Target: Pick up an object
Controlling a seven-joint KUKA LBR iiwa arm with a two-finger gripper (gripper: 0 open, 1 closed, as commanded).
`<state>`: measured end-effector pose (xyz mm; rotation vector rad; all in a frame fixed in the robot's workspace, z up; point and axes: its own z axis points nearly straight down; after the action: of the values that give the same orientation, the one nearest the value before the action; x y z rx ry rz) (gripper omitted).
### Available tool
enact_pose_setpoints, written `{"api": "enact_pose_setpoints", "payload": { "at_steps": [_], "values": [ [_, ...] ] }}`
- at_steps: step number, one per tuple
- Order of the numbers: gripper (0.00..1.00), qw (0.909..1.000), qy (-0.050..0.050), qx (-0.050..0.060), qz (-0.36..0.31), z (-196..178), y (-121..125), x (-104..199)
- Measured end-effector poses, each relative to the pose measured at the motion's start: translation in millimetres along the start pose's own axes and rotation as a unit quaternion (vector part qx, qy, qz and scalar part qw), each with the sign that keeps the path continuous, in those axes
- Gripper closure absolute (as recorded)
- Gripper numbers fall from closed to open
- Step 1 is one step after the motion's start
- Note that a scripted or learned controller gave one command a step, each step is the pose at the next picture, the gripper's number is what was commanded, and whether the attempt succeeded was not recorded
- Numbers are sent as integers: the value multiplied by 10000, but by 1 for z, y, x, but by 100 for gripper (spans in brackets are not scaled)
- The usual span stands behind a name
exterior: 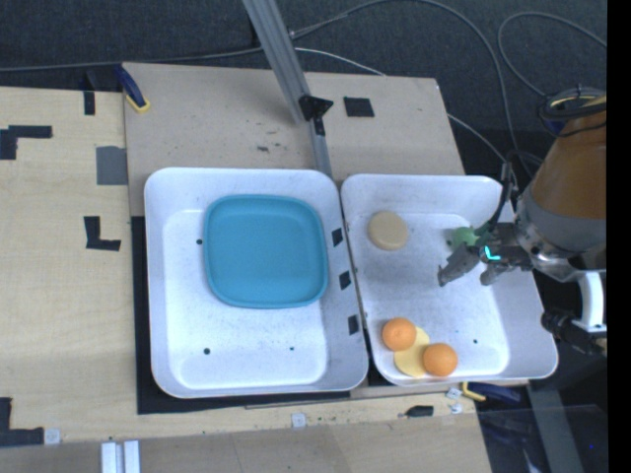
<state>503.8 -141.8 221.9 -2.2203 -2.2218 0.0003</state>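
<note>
Hovering my gripper (469, 272) over the right bin (513, 363) with fingers spread, nothing between them — pick not started, 2 oranges (399, 334) sit at the front edge, tan disc (387, 231) near the back.

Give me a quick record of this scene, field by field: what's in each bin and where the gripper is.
left bin: blue square plate
right bin: tan round disc, two orange balls, yellow disc under them
gripper: over right bin, fingers apart, nothing between them
arm: enters from the right
</note>
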Motion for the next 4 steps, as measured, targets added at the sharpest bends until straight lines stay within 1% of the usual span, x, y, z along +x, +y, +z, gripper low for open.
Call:
{"api": "enact_pose_setpoints", "payload": {
  "at_steps": [1,2,3,4],
  "values": [
    [0,10000,0,0,0,0,0,0],
    [0,10000,4,28,2,63,0,-1],
    [0,10000,3,21,2,105,-2,-3],
    [0,10000,-5,-5,2,133,-2,-3]
  ]
}}
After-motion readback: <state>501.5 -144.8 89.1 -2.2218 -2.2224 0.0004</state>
